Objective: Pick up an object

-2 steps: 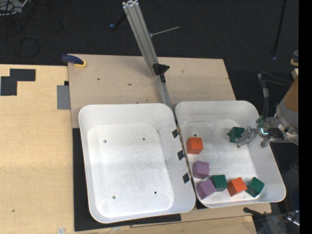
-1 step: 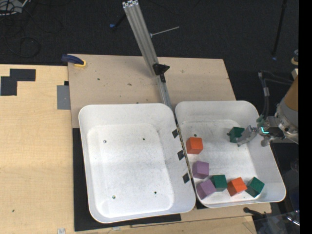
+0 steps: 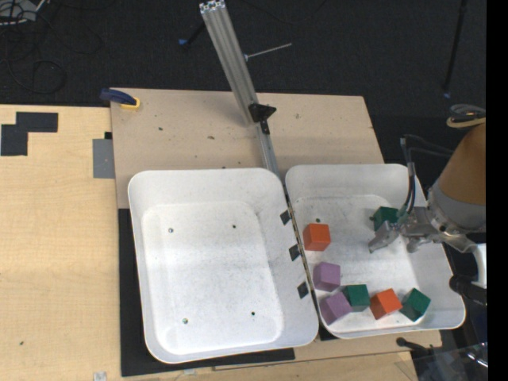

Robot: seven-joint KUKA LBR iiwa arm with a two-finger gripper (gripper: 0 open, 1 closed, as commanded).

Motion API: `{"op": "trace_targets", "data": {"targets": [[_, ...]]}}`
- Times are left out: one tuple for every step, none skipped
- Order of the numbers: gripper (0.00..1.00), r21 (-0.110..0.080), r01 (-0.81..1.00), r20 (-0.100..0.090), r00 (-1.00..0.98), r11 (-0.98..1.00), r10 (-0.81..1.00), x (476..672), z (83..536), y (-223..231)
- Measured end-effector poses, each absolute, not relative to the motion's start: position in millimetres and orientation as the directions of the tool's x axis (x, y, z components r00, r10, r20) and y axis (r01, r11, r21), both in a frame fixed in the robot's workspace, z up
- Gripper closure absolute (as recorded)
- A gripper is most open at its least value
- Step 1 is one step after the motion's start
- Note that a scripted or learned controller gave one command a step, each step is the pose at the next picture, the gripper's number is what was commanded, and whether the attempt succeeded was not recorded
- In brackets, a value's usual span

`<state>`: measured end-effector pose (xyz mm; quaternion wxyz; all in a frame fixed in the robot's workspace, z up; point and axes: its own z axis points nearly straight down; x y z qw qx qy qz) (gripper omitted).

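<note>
Gripper [image 3: 386,235] low in right white plastic bin [image 3: 349,179] | finger state – cannot tell | small green cube [image 3: 386,215] touching it, near far wall | risk – cube gets nudged aside, grasp closes on nothing

Grey arm with orange band [image 3: 468,182] cut off by the right edge; only its lower wrist section enters view. Metal two-finger end effector [image 3: 394,232] too small and blurred to read its finger spacing. Dark green block [image 3: 386,215] just behind it, partly covered by the metal parts; contact cannot be told. Tangle of light cables [image 3: 22,2] at top left runs out of view. Black gear [image 3: 468,355] at bottom right too dark to identify.
</note>
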<state>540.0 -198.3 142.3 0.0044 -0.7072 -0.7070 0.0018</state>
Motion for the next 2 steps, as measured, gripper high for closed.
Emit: {"op": "trace_targets", "data": {"targets": [[0.00,-0.001,1.000,0.001,0.002,-0.002,1.000,540.4,91.3,-197.8],[1.00,-0.003,1.000,0.002,0.008,-0.008,1.000,539.8,102.0,-198.4]]}}
